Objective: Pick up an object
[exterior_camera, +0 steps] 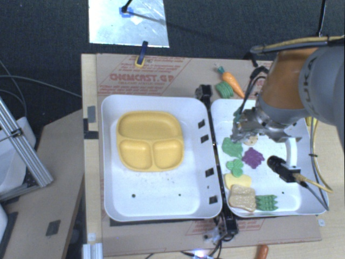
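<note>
Reaching down into the right-hand bin [307, 201], the grey arm with its orange band [288, 74] has its gripper [243, 131] low over the toy food clustered at centre-right of the frame. Whether the hand is spread or pressed together I cannot tell; the tips are lost against the wrist hardware and the white floor.

Just below the gripper lies a green leafy piece [232, 147], with a small pale round piece [250, 140] right beside the tool. Further down the frame sit a purple grape bunch [252, 157], a yellow-green piece [235, 168], a slice of toast [242, 197] and green pea pods [266, 202]. A toy carrot [231, 80] rests outside the bin, on the cardboard at upper centre. The left bin [108, 161] holds a yellow divided plate [150, 140].

This looks like the approach or grasp stage, with nothing lifted. The next move likely calls for settling on one piece, probably the leafy one or the pale round one, closing squarely on it and rising without dragging neighbours.
</note>
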Available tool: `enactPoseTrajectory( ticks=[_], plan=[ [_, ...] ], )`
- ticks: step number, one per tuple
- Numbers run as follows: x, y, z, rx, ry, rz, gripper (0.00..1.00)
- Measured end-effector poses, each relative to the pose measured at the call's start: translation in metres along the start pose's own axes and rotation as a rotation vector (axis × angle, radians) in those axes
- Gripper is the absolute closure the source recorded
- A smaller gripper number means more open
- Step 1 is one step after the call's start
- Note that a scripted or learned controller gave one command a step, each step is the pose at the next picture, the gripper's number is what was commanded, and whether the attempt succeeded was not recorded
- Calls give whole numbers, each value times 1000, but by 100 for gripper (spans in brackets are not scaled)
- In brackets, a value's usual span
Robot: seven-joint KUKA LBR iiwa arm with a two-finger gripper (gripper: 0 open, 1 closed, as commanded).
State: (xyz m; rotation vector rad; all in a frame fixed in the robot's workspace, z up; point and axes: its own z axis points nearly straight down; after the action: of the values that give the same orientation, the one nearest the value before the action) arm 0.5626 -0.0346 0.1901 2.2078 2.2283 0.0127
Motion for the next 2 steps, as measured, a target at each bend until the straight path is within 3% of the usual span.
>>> enactPoseTrajectory(
  ticks=[1,2],
  plan=[
    [69,8,6,7,0,-2,100],
    [135,48,-137,-11,3,-4,100]
  ],
)
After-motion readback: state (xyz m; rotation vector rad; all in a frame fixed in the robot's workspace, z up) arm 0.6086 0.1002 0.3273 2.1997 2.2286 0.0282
